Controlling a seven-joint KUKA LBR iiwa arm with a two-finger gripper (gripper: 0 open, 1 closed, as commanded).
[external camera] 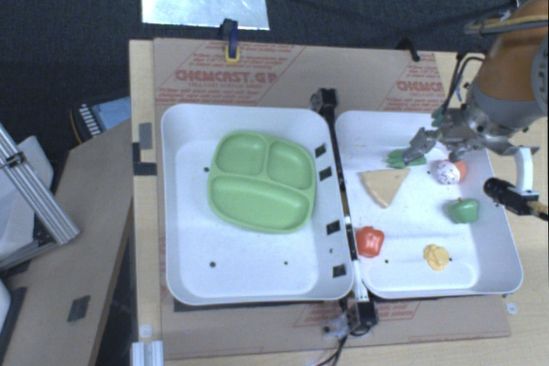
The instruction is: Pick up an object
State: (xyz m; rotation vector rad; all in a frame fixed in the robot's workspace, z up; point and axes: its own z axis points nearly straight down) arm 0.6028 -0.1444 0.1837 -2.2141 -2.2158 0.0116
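Reaching in from the right, the KUKA arm's gripper (422, 146) is hovering low over the upper part of the right bin (497, 270), its tip sitting over or against a small green item (397, 157); whether it is gripping that item cannot be told from this angle. Just beside it, toward the near-right, a white-and-orange rounded piece (448, 173) is lying under the wrist. A tan wedge (383, 185) is resting near the bin's left wall, a green pepper-like toy (464, 210) is sitting further right, & a red piece (369, 243) and a yellow piece (437, 256) are lying well apart along the near side. The left bin (184, 270) is carrying a green divided plate (262, 182).

Risks, as judged: the green item is small & low, so the tool is likely sliding it toward the far wall rather than closing round it; the white-and-orange piece is crowding the approach & may be getting knocked aside; a rounded toy may be rolling free under a glancing touch.

Red print on the brown board (257, 64) under the bins is reading approx. "CHEMCAST", with trailing letters too faint to make out.
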